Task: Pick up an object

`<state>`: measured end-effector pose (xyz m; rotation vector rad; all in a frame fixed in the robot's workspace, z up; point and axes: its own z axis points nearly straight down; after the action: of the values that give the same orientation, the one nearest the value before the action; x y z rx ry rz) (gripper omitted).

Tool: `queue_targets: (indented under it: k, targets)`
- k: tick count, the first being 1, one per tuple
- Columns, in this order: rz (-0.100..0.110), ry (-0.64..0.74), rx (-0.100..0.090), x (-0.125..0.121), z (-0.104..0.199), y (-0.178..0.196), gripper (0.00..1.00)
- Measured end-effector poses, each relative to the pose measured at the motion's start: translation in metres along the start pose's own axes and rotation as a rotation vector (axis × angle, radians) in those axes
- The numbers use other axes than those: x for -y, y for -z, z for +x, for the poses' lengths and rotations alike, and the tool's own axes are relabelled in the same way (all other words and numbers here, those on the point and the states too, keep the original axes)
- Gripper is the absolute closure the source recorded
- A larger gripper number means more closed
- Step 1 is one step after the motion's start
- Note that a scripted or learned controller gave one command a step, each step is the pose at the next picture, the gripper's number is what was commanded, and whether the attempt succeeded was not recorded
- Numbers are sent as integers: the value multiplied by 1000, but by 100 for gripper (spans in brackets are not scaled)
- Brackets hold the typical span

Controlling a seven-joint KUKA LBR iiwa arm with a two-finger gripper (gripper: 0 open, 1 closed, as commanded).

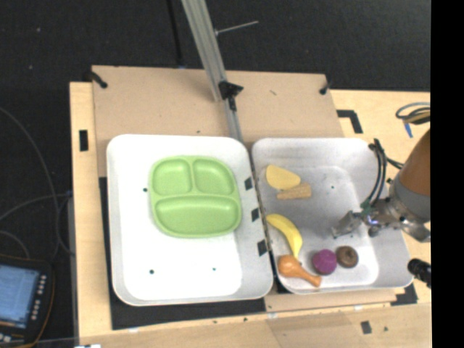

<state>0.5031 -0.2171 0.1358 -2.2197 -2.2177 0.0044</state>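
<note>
Camera view, taken from above the bench at a slant. Two shallow white bins sit side by side on a tan board.

Left bin [130, 267]: holds one green divided plate [195, 196], three compartments, lying flat in the upper half of the bin. Nothing rests on the plate.

Right bin [319, 154]: holds six loose items, all grouped along its left and lower parts.
- A yellow rounded piece [280, 175] near the upper left, with a tan biscuit-like bar [293, 192] touching its lower edge.
- A banana [285, 231] below these, curved, running down along the left wall.
- An orange, pear-shaped item [296, 268] at the banana's lower end, close to or touching it; contact cannot be confirmed.
- A purple ball [325, 261] just right of the orange item.
- A brown ring-shaped piece [347, 256] just beside the purple ball, on its right.

Arm: enters from the right, the orange band visible at the frame edge, with dark cables looping above the wrist. The gripper [346, 225] is over the right half of the right bin, above and slightly apart from the brown ring. No object is seen between its fingers. Whether it is spread wide or closed narrow cannot be told; the tip is small and blurred.

A slanted metal pole [206, 42] stands behind the bins.
</note>
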Motion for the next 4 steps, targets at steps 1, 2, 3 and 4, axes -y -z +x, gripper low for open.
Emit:
queue_targets:
  k: [1, 2, 3, 4]
  targets:
    - [-5, -1, 3, 0, -1, -36, 0]
    - [-10, -6, 4, -2, -2, -24, 100]
    - [-11, -5, 4, -1, -8, 21, 100]
    - [-13, 5, 5, -10, -1, 75, 100]
